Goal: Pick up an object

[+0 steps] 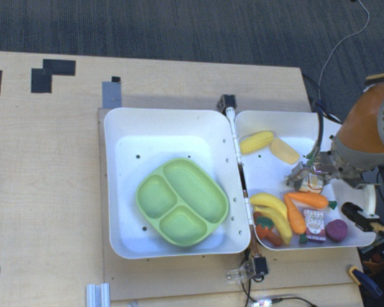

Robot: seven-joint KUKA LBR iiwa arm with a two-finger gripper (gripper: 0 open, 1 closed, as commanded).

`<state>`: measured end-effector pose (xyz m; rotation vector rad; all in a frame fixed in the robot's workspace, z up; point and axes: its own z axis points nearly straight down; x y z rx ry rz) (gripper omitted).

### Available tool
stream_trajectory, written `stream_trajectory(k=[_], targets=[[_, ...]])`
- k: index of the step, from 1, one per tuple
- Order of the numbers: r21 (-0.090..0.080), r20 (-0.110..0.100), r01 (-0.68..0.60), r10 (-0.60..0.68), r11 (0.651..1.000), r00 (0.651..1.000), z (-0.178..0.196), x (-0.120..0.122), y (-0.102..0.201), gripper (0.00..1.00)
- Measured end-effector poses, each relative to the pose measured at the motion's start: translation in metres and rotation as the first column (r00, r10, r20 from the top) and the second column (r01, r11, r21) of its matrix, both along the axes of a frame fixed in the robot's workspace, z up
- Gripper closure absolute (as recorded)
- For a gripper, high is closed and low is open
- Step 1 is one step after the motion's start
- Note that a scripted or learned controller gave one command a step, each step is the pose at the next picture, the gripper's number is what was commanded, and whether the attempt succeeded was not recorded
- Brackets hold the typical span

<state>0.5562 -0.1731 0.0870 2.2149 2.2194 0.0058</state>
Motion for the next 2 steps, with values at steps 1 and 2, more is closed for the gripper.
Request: stream_trajectory(k=[1, 2], targets=[[-0.002, 0.004, 0.001, -0.001, 1.000, 1.000, 0.001, -0.067, 0.001, 0.00], [-0.003, 0.010, -0.001, 0.001, 1.000, 1.000, 0.012, -0.064, 0.001, 1.00]])
